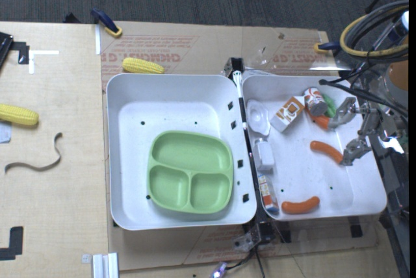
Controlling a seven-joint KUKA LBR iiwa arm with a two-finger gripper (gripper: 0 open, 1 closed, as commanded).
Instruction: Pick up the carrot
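**Hand open beside the carrot, nothing gripped**

The hand (350, 132) sits at the right side of the right bin (364, 199), its two fingers spread well apart, one up the frame and one lower down. Nothing is clamped between them.

The carrot (320, 120) is judged to be the short orange stub with the green leafy top. It lies just left of the upper finger, in the upper part of the right bin. The green end points toward the hand, and the orange end is tucked against the can (314, 98). The small carton (288, 113) is close on its left.

There are two lookalikes. An orange stick (326, 151) lies just left of the lower finger, and a redder sausage (301, 205) lies near the bin's front wall. Neither has a green top, so both are probably not the target, though at this size that is not certain.

Handling, as a guess: it looks like a toy, so light, stiff and smooth plastic, likely to roll or squirt out of a pinch. The best hold is across the orange body near its middle, with the fingers square to its long axis. The leaf end looks thinner and less sure. The can and carton crowd it, so there is little room for a finger on that side.

Further out, the left bin (123, 140) holds a green divided plate (190, 173). A corn cob (143, 65) lies on the counter (52, 205) behind that bin.
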